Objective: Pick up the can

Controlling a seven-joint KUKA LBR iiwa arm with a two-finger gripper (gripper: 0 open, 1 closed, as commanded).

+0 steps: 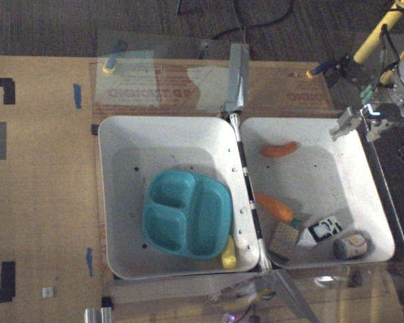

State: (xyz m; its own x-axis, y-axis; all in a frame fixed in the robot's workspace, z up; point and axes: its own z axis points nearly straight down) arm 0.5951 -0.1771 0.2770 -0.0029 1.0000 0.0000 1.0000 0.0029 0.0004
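The can (351, 245) lies on its side in the near right corner of the right bin (323, 173); it is grey with a pale tan end. My gripper (358, 128) hangs over the far right corner of that bin, well away from the can. Its two grey fingers stand apart, open, with nothing between them.
The right bin also holds an orange sausage (279, 149), a carrot (275, 207), a brownish sponge block (283, 239) and a small black-and-white box (325, 229) just left of the can. In the left bin (121, 147) lie a teal divided plate (187, 213) and a yellow item (228, 254).
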